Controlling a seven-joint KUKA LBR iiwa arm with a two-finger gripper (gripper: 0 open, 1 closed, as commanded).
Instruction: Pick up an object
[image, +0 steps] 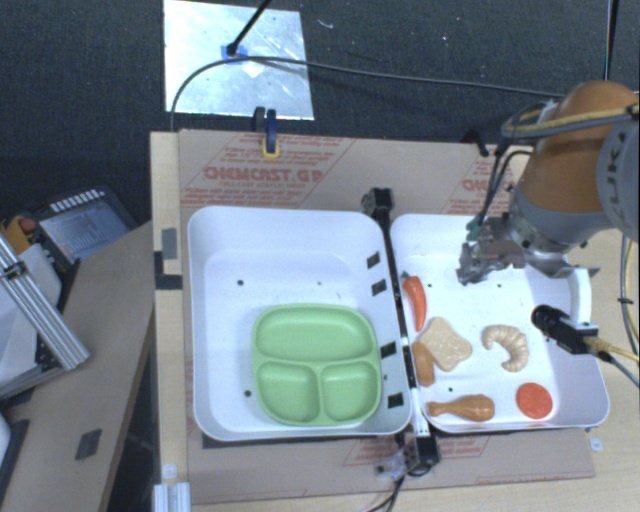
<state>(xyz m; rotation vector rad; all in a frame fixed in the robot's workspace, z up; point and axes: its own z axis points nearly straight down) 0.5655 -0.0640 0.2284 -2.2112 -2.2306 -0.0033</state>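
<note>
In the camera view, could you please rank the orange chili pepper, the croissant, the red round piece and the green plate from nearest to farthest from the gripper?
From the gripper:
1. orange chili pepper, right bin's left edge.
2. croissant, mid right bin.
3. red round piece, right bin's near corner.
4. green plate, left bin.

cardboard sheet (300, 165) | red print "CHEMCAST G P", last letters unclear | repeated at right, partly hidden

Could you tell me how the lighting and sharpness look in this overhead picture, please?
Camera view: even, soft light with faint shadows; the white bins look bright, nearly washed out; glare on the metal sheet at top; the croissant reads clearly, the gripper looks dark and slightly soft.
</note>
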